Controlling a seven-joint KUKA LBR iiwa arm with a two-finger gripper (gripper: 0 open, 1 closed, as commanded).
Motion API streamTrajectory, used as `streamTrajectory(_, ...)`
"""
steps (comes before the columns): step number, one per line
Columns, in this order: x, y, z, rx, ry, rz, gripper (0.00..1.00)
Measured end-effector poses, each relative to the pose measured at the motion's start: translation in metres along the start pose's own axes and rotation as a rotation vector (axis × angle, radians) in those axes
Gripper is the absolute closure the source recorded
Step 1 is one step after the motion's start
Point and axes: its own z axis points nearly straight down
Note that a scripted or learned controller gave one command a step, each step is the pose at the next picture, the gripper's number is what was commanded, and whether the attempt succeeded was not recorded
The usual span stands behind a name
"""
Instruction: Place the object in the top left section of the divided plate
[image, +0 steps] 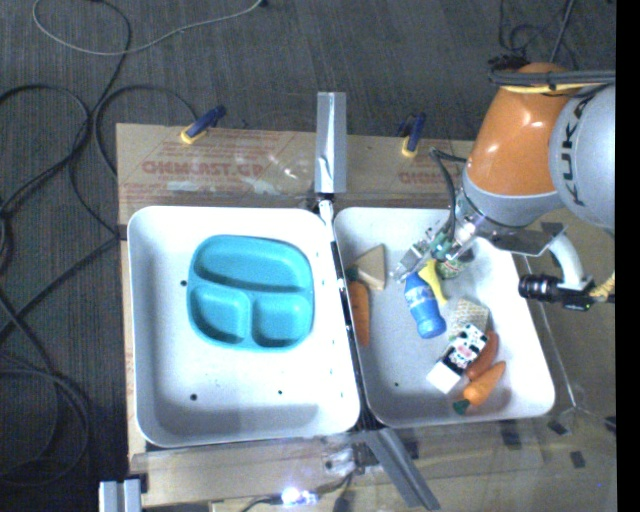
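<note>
The blue divided plate lies in the left bin; its wide section is on the far side and two smaller ones are on the near side, and nothing lies in them. My gripper hangs low over the back of the right bin, below the orange wrist band. It is right above a yellow piece and the cap end of a blue bottle. A small green and dark item sits at the gripper tip; I cannot tell whether it is held.
The right bin also holds a tan wedge, an orange carrot along the left wall, a black-and-white block, a white block and another carrot at the near right. A metal post stands behind the bins.
</note>
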Motion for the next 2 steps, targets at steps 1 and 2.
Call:
streamTrajectory(1,0.0872,0.0469,0.0497,-0.002,0.003,-0.216,1.0)
streamTrajectory(2,0.0871,0.047,0.0495,-0.002,0.003,-0.216,0.0)
